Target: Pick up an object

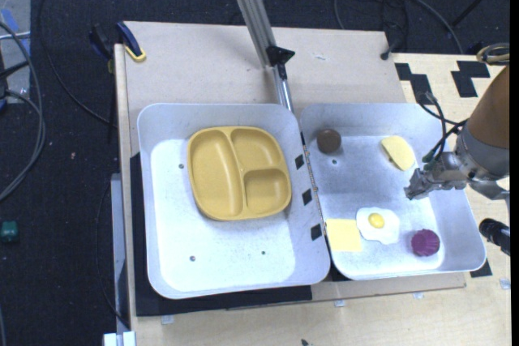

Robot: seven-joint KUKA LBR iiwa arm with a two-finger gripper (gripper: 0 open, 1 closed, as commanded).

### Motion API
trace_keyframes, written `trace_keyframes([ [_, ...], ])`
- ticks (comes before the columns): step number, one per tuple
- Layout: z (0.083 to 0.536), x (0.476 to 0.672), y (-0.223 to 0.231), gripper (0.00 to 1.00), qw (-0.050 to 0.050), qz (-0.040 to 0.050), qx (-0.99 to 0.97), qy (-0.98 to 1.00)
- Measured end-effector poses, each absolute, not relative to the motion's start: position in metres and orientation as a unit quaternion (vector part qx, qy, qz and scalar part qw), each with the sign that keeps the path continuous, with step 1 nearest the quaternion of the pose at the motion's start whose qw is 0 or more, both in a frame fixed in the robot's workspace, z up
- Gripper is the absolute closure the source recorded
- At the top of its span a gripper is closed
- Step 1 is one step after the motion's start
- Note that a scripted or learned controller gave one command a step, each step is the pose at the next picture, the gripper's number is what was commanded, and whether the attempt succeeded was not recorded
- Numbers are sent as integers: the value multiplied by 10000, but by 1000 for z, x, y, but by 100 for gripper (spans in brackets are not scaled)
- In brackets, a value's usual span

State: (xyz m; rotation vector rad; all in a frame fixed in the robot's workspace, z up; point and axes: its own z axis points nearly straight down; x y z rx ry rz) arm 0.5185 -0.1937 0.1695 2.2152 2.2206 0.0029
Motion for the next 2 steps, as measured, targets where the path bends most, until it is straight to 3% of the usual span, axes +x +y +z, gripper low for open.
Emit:
trace_keyframes([
  [1, 215, 520, -194, 100, 26, 8, 7060, 7082],
  [2, 207, 518, -142, 100, -10, 1, 7047, 7095],
])
